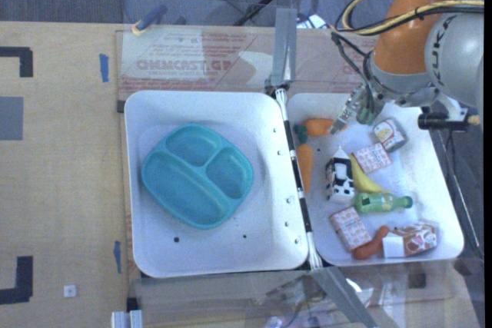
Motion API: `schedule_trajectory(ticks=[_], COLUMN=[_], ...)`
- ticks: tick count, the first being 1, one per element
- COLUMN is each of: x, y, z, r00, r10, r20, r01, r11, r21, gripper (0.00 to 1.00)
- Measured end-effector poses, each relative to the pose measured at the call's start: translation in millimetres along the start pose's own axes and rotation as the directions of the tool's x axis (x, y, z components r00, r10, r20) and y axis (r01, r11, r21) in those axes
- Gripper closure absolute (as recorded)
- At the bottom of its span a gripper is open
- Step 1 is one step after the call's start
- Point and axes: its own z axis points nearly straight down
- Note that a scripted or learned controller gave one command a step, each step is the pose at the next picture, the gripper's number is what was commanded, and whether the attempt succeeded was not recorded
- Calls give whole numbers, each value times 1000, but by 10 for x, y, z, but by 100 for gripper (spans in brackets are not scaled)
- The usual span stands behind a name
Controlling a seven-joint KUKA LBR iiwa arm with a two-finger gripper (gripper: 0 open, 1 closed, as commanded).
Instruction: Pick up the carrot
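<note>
Carrot first: we see a smooth orange tapered plastic carrot [320, 126] with a green stub at its left end, lying in the far left corner of the right shallow white bin [450, 207]. The two-finger metal gripper [341, 121] hangs just beside its right end, slanting down from the grey arm with the orange band [419, 27]; whether it touches the carrot, we cannot tell, and nothing shows plainly between the fingers.

Just nearer lies a second orange oblong piece [305, 163] against the bin's left wall. To its right stand a black-and-white cow-patterned carton [338, 179], a curved yellow banana [366, 177], a green bottle [382, 203], small printed boxes and a reddish sausage shape [370, 243].

The left white bin [154, 250] bears a glossy turquoise divided plate [197, 175] with three compartments.

Both bins rest on a pale wooden bench [58, 188] marked with black and blue tape; beyond it we see grey carpet, tripod legs and looping cables.
</note>
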Motion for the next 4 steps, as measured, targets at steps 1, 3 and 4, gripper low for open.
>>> schedule_trajectory(ticks=[1, 3, 4], x=[490, 368, 478], y=[159, 440, 435], z=[-764, -765, -770], r00=[959, 986, 973], r10=[281, 165, -229], r20=[-19, -18, -19], r01=[-281, -165, 229], r11=[960, 986, 973], r21=[0, -3, -10], gripper=[100, 0, 0])
